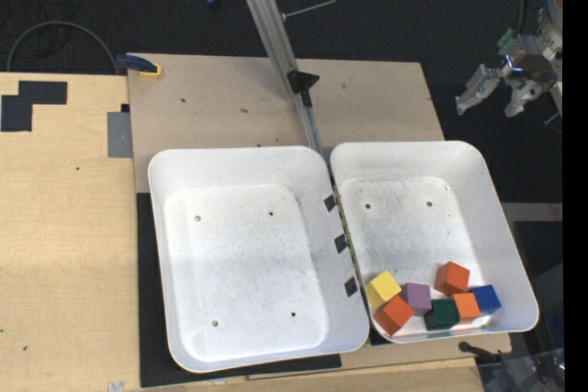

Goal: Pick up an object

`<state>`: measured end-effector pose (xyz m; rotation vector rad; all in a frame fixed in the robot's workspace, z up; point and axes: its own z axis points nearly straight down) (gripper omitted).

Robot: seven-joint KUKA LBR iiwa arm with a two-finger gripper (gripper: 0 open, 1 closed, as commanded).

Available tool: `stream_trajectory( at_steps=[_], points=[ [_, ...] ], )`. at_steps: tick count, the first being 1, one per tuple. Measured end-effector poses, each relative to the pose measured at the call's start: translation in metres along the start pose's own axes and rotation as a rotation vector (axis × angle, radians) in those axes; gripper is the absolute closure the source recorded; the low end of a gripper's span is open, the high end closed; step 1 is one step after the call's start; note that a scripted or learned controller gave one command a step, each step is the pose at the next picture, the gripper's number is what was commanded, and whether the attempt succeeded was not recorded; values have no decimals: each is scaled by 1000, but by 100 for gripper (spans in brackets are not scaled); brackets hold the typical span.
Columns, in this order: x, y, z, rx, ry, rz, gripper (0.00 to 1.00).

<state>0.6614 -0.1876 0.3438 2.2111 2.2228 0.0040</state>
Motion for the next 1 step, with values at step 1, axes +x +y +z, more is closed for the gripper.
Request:
stream_trajectory(
  at_steps=[1],
  points=[
    [2, -2, -8, 8, 1, -9, 100]
  ],
)
